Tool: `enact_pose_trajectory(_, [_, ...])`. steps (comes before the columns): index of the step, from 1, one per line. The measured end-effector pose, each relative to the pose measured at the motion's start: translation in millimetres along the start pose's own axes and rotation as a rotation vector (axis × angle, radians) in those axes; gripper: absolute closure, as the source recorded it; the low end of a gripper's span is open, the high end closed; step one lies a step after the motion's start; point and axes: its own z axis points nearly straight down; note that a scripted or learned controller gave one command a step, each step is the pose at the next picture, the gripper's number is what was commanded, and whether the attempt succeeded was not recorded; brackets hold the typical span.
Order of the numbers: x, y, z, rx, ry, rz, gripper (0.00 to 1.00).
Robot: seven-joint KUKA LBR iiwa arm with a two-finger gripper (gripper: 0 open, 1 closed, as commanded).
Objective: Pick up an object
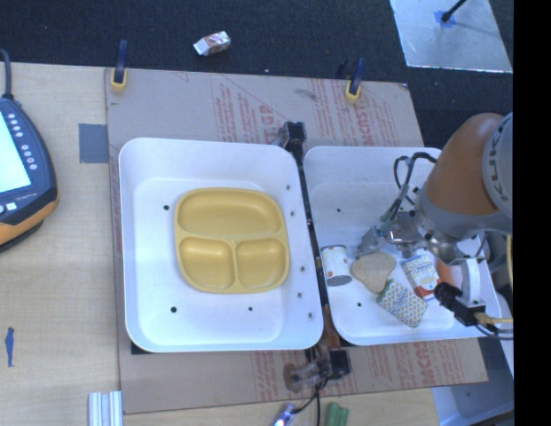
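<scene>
In the right bin (355, 180), several small objects lie together near the front. A white cup (334, 265) lies on its side by the bin's left wall. Beside it rests a tan flat lump (373, 272), then a patterned packet (404, 304) and a red-and-white packet (421, 273). My gripper (387, 234) hangs low over this cluster, just above the tan lump, at the end of the grey and orange arm (461, 180). Nothing is visibly held in it.
The left bin (142, 238) holds a yellow three-compartment plate (229, 238). A teach pendant (13, 171) lies at the bench's left edge. Clamps (120, 71) pin the cardboard at the back. A crumpled wrapper (212, 43) lies on the dark floor beyond.
</scene>
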Motion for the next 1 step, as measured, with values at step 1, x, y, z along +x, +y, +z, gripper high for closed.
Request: enact_pose_trajectory(1, [-79.7,66.8,-37.7,-0.004,0.0,0.002,0.0])
